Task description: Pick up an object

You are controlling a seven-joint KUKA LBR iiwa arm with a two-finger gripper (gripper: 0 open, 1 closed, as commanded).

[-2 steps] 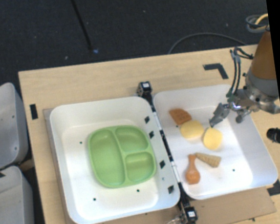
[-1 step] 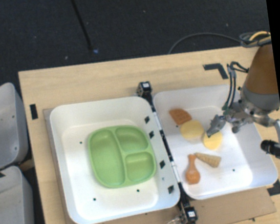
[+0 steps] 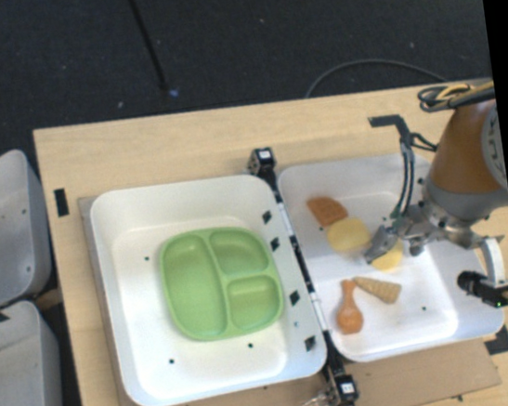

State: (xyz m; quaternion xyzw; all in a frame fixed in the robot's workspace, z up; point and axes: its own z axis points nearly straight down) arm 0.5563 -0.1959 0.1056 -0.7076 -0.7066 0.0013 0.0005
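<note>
Pale wooden bench (image 3: 62,168) on dark floor, bearing two shallow white plastic bins side by side. Left bin (image 3: 125,356) holds a light green compartmented plate (image 3: 220,281), lying flat near its middle. Right bin (image 3: 439,321) holds the loose pieces: an orange-brown flat wedge (image 3: 327,209), a round pale yellow lump (image 3: 348,233) just below it, a small yellow block (image 3: 389,260), a tan cone (image 3: 380,288) and an orange spoon-shaped piece (image 3: 349,310).

The grey arm with orange band (image 3: 461,157) reaches in from the right; the gripper (image 3: 382,245) sits low between lump and block, touching or nearly so (too blurred to be sure). Finger state cannot be told; nothing is visibly held.

Judged step: descent onto a target, probably the yellow block. Next move calls for closing squarely on it, then a straight lift clear of the lump.
</note>
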